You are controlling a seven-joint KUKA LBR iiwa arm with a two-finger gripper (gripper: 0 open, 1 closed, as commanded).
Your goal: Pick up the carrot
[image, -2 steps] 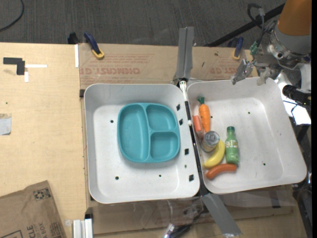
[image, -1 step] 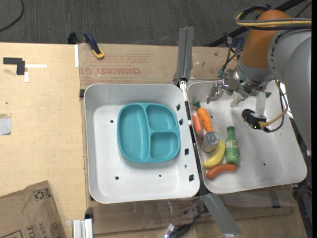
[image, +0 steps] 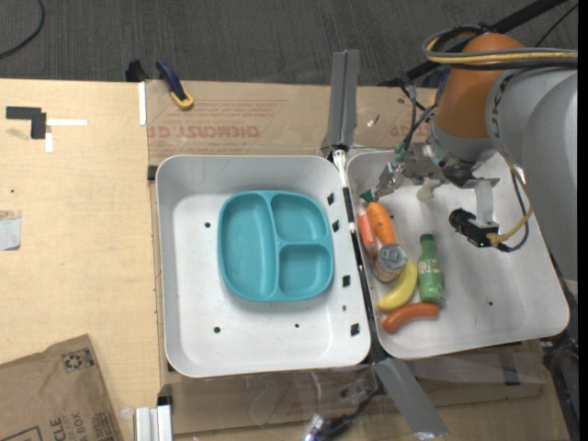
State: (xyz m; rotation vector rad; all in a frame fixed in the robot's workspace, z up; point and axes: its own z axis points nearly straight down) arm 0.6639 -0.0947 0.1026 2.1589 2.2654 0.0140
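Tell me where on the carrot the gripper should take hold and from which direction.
Probably the carrot's thick upper half, coming straight down from above. It lies flat in the right bin, its long axis running up and down the view, tight against the bin's left wall with a can at its lower end. Close across its width, where its right side looks free.

Carrot [image: 378,222] lies in right bin [image: 524,292] beside can [image: 391,259]; end effector [image: 432,175] just above; teal tray [image: 276,244] in left bin [image: 184,274].

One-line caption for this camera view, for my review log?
KUKA arm's gripper hovers above the right bin, near the carrot lying among toy foods; teal tray in left bin.
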